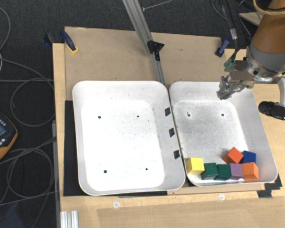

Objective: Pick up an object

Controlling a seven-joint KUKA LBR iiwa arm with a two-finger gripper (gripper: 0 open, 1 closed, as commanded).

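Note:
Several small coloured blocks lie along the near edge of the right bin point(256, 118): a yellow block point(195, 165), two green blocks point(210, 169), a purple block point(236, 170), two orange blocks point(250, 170) and a blue block point(249, 156). My gripper point(224, 93) hangs over the far right corner of the same bin, well away from the blocks, fingers pointing down. Nothing shows between its fingers.
The left bin point(80, 127) sits beside the right one on the wooden bench. A slanted metal pole point(142, 27) rises from between the bins at the back. Blue clamps point(69, 42) grip the bench's far corners. Cables lie on the floor at left.

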